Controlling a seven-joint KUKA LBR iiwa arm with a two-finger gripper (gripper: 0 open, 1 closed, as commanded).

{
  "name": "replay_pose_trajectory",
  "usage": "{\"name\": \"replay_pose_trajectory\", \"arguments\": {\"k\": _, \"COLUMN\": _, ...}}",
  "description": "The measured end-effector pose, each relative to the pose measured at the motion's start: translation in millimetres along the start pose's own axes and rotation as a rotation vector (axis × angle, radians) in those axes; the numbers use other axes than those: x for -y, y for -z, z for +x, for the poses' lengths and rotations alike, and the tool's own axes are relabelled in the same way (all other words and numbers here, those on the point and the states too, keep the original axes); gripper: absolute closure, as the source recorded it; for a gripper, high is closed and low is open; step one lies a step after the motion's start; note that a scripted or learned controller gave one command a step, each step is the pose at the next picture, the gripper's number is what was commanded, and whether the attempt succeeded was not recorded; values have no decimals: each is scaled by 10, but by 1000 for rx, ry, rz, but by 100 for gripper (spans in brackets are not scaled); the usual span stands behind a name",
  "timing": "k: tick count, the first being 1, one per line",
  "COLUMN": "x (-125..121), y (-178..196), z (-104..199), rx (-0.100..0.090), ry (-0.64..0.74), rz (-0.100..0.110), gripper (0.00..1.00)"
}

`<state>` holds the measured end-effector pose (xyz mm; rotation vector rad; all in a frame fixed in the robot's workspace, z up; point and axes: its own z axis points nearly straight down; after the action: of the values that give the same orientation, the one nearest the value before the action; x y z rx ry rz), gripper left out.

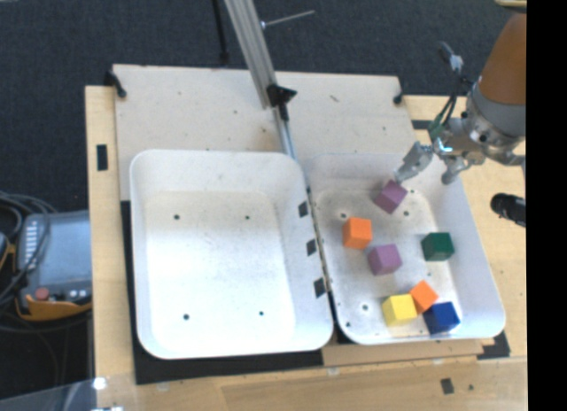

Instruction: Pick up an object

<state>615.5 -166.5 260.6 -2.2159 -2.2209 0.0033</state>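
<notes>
The counter (106, 223) carries two shallow white bins side by side. The left bin (221, 254) is the wider one; the right bin (469, 294) holds all the blocks. The grey arm (496, 104) reaches in from the right, its gripper (434, 168) over the right bin's far end, fingers (411, 165) spread apart with nothing between them. A purple block (390, 197) lies tilted just beside the near finger. Toward the front lie an orange block (358, 232), a second purple block (384, 259), a green block (438, 246), and, clustered together, a yellow block (400, 309), a small orange block (424, 294) and a blue block (441, 316).
</notes>
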Motion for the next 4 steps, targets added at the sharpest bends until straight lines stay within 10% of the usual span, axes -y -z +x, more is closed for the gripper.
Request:
{"name": "replay_pose_trajectory", "arguments": {"k": 1, "x": -7, "y": 32, "z": -1, "rx": 2, "ry": 1, "rz": -5, "gripper": 0}}
{"name": "replay_pose_trajectory", "arguments": {"k": 4, "x": -86, "y": -1596, "z": -90, "rx": 4, "ry": -7, "rz": -1, "gripper": 0}}
